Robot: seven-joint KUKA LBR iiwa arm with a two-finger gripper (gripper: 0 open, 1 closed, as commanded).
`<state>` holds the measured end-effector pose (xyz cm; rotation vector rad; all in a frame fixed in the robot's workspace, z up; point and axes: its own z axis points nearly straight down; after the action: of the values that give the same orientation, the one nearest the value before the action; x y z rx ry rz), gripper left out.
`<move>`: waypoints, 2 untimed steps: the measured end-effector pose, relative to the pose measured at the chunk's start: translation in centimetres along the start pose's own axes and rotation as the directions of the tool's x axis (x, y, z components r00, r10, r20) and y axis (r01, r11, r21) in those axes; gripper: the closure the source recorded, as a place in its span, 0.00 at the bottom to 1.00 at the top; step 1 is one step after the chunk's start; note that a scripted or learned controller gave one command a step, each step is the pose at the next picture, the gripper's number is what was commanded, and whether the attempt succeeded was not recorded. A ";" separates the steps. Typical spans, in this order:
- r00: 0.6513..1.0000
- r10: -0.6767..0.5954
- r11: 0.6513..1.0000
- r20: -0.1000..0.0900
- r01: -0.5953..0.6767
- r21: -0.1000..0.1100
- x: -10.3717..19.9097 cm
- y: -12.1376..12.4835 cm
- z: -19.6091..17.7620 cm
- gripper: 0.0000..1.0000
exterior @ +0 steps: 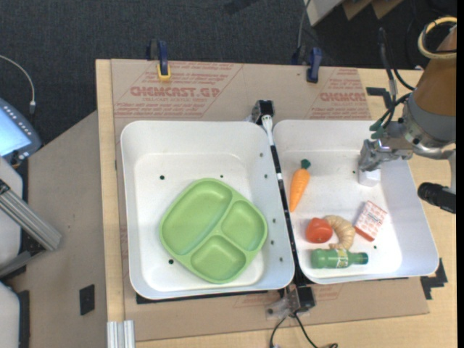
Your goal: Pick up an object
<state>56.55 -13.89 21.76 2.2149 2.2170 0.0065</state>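
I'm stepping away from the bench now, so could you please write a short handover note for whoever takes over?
Gripper: over the right bin's far side, nothing seen between its fingers.
Right bin: carrot, tomato, ginger root, green bottle, small red-and-white box.
Left bin: green divided plate.
Done: nothing picked yet.
Left: grasp and lift one object.

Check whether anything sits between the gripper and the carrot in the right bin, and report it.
Nothing visible does. The gripper hangs over the right bin's far part, and the carrot lies to its left in the view with bare white floor between them. The tomato, ginger, bottle and carton lie nearer the camera, off that path.
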 end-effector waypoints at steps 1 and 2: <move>1.000 0.000 1.000 -0.001 0.000 0.004 0.0 0.1 -1.7 1.00; 1.000 -0.004 1.000 -0.003 0.004 0.007 5.0 1.7 -0.7 1.00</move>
<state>58.20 -8.93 22.41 2.2158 2.2258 0.0015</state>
